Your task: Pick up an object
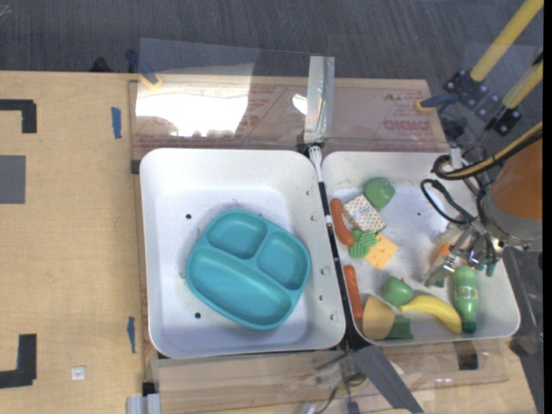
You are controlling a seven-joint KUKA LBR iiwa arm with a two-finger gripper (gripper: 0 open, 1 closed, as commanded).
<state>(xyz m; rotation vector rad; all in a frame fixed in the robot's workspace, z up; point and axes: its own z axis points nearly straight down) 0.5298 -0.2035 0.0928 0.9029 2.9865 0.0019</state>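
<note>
My gripper (460,261) hangs low over the right side of the right bin (414,175), coming in from the right edge. Just below it lies a green bottle (467,295), and a small orange item (442,250) shows at its left side. Whether anything is gripped is hidden by the wrist. A yellow banana (435,310) lies left of the bottle. A green round fruit (397,291) and a tan cup (378,317) sit near the bin's front.
The left bin (172,179) bears a teal divided plate (250,270). The right bin's left half has a green pepper (378,192), a checkered packet (364,216), a yellow cheese slice (382,252) and two orange sausages (341,222) (351,287). Black cables (440,192) loop by the wrist.
</note>
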